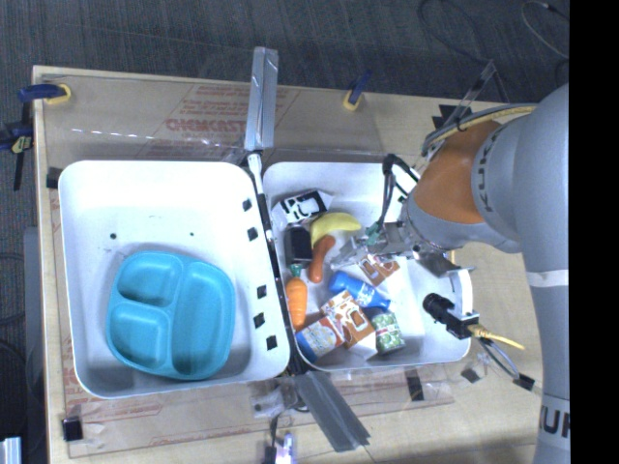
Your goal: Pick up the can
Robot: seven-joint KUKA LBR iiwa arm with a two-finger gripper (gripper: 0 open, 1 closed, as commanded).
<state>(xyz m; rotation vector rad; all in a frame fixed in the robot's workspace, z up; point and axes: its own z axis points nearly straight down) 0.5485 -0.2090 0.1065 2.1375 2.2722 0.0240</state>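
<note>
Claw (379, 243) down in rt bin (455, 351) over blue can (359, 289); grip state unclear.

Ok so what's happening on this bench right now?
A grey robot arm reaches from the right into the right bin, which holds a jumble of small items: a banana, a carrot, a green can and some packets. Its hand is down among them, above the can. The left bin holds a blue divided tray.
</note>
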